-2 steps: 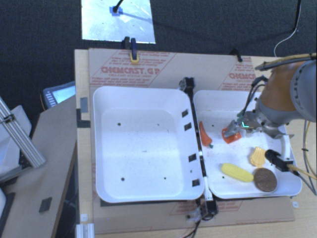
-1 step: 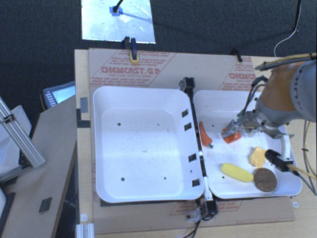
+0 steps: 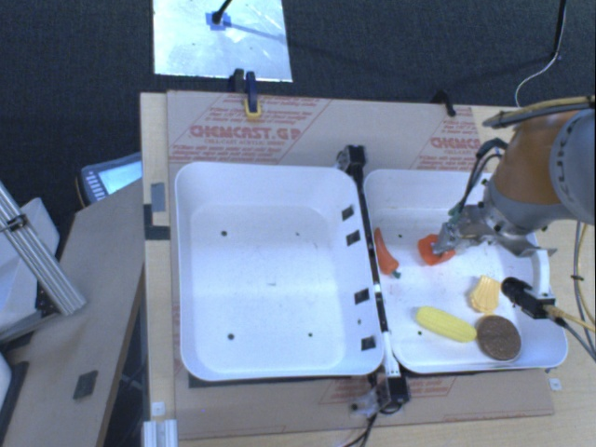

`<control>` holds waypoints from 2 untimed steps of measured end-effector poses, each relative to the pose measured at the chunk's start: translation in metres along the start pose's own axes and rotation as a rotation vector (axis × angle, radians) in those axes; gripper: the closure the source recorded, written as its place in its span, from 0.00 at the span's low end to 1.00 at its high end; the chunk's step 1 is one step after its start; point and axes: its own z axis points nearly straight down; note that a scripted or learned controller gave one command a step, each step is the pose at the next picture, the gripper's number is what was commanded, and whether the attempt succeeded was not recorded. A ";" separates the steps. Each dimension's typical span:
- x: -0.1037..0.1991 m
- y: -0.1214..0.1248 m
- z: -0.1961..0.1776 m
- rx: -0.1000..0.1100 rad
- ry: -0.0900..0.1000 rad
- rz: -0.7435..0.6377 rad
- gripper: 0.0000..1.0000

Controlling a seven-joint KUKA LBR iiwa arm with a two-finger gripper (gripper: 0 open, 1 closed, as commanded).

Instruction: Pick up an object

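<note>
My gripper (image 3: pixel 451 241) is low in the right bin (image 3: pixel 410 194), its tip right against a small red-orange object (image 3: pixel 430 250) on the bin floor. From this angle I cannot make out whether the object sits inside the grip or just beside it. An orange carrot-like piece with a green end (image 3: pixel 385 253) lies along the bin's left wall. A yellow corn cob (image 3: pixel 445 324), a small pale yellow piece (image 3: pixel 483 294) and a brown round disc (image 3: pixel 500 337) lie toward the bin's front.
The left bin (image 3: pixel 196 250) stands beside the right one, joined by a black clip strip (image 3: pixel 363 250). The arm's grey and orange wrist (image 3: pixel 540 170) hangs over the right bin's far right side.
</note>
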 end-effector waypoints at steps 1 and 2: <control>0.049 -0.031 -0.048 0.005 0.004 -0.005 1.00; 0.083 0.001 -0.081 0.001 0.002 -0.006 1.00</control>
